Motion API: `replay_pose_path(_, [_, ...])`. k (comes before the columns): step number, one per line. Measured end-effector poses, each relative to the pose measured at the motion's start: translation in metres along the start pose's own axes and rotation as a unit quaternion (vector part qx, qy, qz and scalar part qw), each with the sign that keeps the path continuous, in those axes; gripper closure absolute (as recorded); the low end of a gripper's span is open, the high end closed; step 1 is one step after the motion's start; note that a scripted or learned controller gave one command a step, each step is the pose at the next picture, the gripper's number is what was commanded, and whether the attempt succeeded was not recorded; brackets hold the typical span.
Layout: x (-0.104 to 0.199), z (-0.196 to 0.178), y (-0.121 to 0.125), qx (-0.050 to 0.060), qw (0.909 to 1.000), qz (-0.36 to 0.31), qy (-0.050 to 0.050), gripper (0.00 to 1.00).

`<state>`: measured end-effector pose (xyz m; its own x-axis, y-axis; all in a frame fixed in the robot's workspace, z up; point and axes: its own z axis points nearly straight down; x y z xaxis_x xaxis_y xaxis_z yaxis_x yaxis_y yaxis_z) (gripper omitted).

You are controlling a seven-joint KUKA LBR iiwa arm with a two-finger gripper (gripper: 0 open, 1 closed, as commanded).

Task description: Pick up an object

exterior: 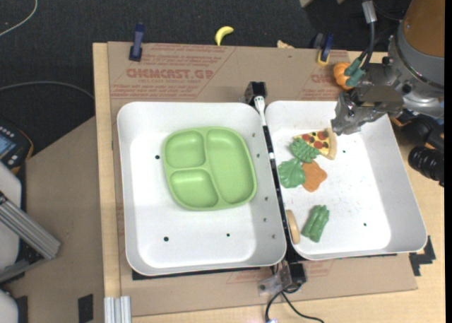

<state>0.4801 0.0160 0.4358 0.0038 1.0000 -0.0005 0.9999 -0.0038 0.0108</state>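
Grey two-finger tool [344, 125] sits upper right of frame, over the right white shallow bin [381, 208], tip just beside the toy pizza slice [320, 143]; can't tell its finger state. Pizza slice lies flat w/ long axis approx. left-right, slightly tilted, touching a dark green leafy toy [304, 150]. Below: another green leafy piece [289, 172] next to an orange flat toy [313, 177]. Green ridged pickle-like toy [315, 223] lower down, long axis near vertical, leaning right. Left white bin [141, 230] holds a light green divided plate [210, 167] at centre.
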Motion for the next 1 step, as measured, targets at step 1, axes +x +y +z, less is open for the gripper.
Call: replay_pose_path(1, [0.0004, 0.0566, 0.0081, 0.008, 1.0000, -0.001, 0.000, 1.00])
